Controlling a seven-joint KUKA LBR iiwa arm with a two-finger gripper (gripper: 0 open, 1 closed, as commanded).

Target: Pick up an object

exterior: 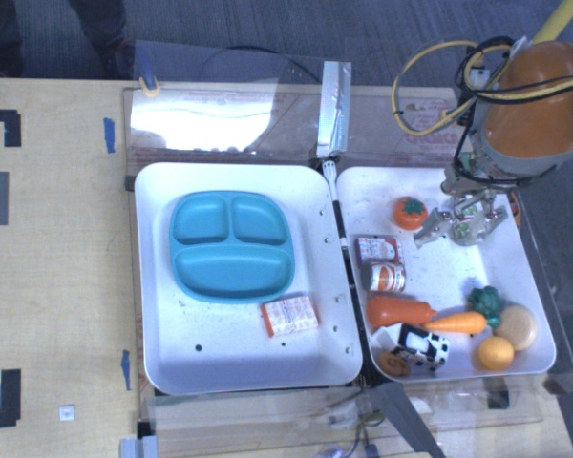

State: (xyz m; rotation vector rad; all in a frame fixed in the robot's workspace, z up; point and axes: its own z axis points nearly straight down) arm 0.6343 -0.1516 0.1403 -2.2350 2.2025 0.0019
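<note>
My gripper [461,221] hangs low over the upper part of the right bin [540,284], its fingers spread and nothing visible between them, so it is open. An orange tomato-like toy with a green top [409,212] lies just to its left, apart from the fingers. Below it lie a small packet [377,248], a can on its side [387,277], a red-orange pepper shape [401,309], a carrot [456,323], a broccoli [485,301], a beige egg shape [518,325], an orange ball [496,353] and a black-and-white toy [422,344].
The left bin [162,351] holds a blue divided plate [232,242] and a small red-and-white packet [289,315]. Yellow and black cables [439,74] loop behind the arm's orange band [535,84]. A metal strip [334,108] stands behind the bins' shared wall.
</note>
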